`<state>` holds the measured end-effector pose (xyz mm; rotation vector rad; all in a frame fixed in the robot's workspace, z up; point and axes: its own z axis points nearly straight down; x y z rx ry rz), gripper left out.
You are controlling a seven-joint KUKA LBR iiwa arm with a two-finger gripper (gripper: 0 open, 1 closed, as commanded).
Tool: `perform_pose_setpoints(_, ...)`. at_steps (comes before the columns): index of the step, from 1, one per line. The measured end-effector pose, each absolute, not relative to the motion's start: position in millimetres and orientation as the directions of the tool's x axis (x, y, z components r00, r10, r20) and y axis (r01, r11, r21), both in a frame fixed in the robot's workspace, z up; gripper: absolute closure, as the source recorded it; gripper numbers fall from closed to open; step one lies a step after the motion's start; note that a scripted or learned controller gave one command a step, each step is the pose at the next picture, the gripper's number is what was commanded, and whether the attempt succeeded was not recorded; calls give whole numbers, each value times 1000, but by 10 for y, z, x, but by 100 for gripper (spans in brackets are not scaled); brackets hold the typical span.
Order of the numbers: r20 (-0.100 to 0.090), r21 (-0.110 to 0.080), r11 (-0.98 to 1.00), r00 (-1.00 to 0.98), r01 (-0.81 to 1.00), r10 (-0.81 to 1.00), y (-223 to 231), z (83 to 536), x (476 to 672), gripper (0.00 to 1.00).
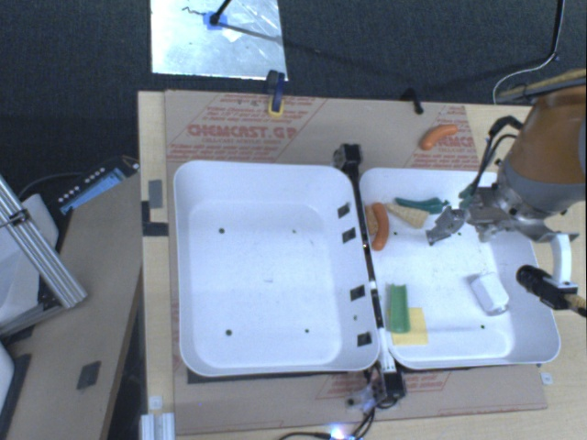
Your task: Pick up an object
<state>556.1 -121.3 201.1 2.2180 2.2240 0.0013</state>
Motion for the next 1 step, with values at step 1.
perform_pose_setpoints(1,2,0,9,-9,1000,1000,-796,1306,6135,0)
